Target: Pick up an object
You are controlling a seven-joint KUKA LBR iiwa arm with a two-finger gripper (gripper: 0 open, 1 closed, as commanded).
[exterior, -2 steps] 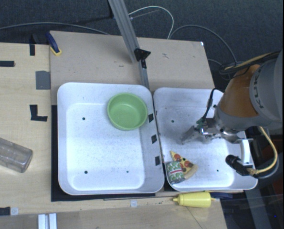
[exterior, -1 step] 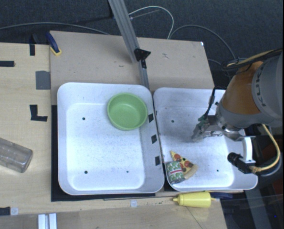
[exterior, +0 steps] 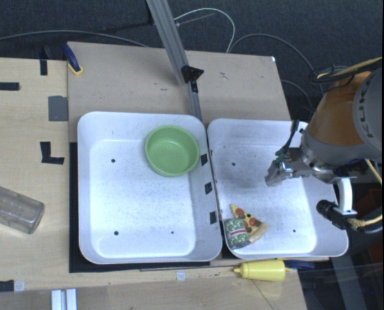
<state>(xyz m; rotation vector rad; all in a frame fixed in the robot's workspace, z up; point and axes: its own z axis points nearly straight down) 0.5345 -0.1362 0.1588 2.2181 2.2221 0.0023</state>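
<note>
Two candidates: we see a pizza-slice toy [exterior: 244, 227] in the right bin [exterior: 308, 241] and a green bowl [exterior: 171, 150] in the left bin [exterior: 98, 173].
Pizza toy, place: near edge of right bin, by its near-left corner, lying flat w/ one end against the wall beside the left bin.
Pizza toy, handling: we judge it light, prob. soft or thin; flat on the floor so hard to get under. Best bet is a pinch across its narrow width.
Gripper [exterior: 273, 175]: low over mid right bin, nothing visibly held; we can't tell the opening.
Toy vs gripper: toy sits nearer the bin's near edge and a bit left, apart, not touching.
Bowl: far-right part of left bin, upright, rigid, light we think; grab by rim. Well apart from gripper, across the divider.
</note>
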